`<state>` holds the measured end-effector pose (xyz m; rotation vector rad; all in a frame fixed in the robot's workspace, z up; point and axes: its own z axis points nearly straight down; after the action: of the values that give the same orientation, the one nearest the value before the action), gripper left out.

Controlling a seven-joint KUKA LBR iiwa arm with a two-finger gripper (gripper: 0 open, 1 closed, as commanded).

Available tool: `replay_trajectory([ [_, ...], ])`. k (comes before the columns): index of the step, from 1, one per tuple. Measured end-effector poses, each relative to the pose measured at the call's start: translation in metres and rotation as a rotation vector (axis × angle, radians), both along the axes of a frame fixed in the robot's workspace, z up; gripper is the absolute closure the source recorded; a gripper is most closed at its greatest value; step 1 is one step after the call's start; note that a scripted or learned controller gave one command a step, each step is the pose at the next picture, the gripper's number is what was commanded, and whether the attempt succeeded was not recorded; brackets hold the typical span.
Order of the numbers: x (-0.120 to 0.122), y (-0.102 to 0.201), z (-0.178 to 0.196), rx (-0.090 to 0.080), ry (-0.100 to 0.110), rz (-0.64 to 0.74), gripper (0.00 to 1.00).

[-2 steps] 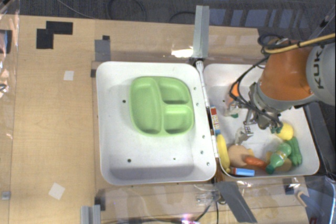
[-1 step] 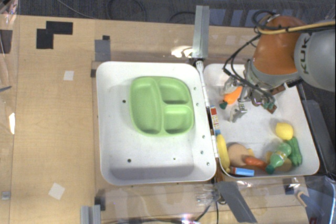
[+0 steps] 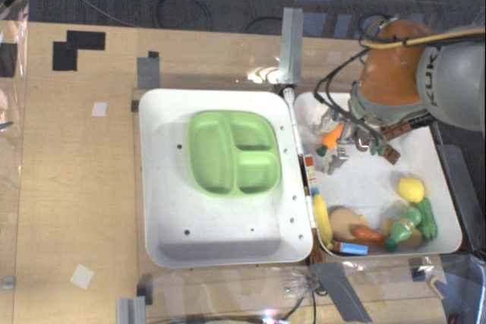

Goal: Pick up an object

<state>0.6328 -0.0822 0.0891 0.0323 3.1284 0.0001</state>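
Observation:
My gripper (image 3: 343,146) hangs low over the upper left part of the right bin (image 3: 449,233), below the arm's orange band. A small orange piece (image 3: 330,136) lies right against the gripper's left side; whether it is held is not clear. Lower in the same bin lie a yellow lemon (image 3: 411,189), a green vegetable (image 3: 425,218), a banana (image 3: 322,218), a tan round thing (image 3: 345,221), a carrot (image 3: 370,234) and a small blue item (image 3: 351,247).
The left bin (image 3: 163,239) holds a green divided plate (image 3: 232,152) in its middle. A brown block (image 3: 391,154) lies just right of the gripper. Black cables loop from the wrist over the right bin's top edge. A metal post (image 3: 291,45) stands between the bins at the back.

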Motion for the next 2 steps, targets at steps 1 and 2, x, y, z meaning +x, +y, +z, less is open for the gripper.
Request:
replay_trajectory([
  [1, 0.0071, -0.0013, -0.0004, 0.002, 0.001, -0.165, 0.0],
  [2, 0.0051, 0.0, -0.0005, 0.003, 0.001, -0.302, 0.0],
])
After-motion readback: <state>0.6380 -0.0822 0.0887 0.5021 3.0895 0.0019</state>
